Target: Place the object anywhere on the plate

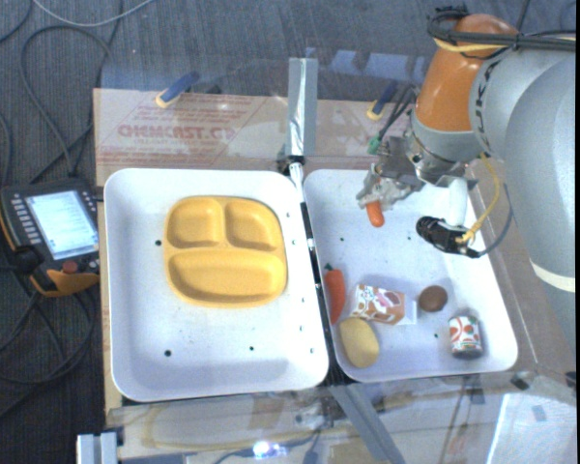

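The jaws (378, 201) hang over the far end of the right bin (493, 356), closed on a small orange-red object (375, 215) that pokes out below them. Nearer the camera in that bin lie a carrot (335, 293) against the wall shared with the other bin, a yellow potato (360, 342), a printed packet (379, 304), a brown ball (432, 300) and a small can (465, 335). The left bin (135, 356) holds a yellow plate (227, 250) with three compartments, well apart from the jaws.
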You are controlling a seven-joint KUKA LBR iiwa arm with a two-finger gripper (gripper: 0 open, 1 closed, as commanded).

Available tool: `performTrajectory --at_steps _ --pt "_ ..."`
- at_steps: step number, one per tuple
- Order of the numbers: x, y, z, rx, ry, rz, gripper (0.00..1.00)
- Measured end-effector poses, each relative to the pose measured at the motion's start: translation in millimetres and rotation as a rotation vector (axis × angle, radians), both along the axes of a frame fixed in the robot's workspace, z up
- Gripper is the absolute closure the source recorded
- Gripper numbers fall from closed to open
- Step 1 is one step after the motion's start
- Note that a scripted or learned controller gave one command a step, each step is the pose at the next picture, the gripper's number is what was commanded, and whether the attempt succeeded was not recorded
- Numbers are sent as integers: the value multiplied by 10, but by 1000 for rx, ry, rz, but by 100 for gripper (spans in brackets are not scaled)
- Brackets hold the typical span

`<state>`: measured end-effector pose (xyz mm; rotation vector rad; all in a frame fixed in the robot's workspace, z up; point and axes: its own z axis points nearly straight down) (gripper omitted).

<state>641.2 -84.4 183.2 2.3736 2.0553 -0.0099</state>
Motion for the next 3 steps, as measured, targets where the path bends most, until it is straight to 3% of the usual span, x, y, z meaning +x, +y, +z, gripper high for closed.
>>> performTrajectory --at_steps 1,2,3 --pt "269 491 2 4 -1 291 100" --pt "266 1547 0 6 0 381 100" --pt "266 1546 0 6 0 380 0"
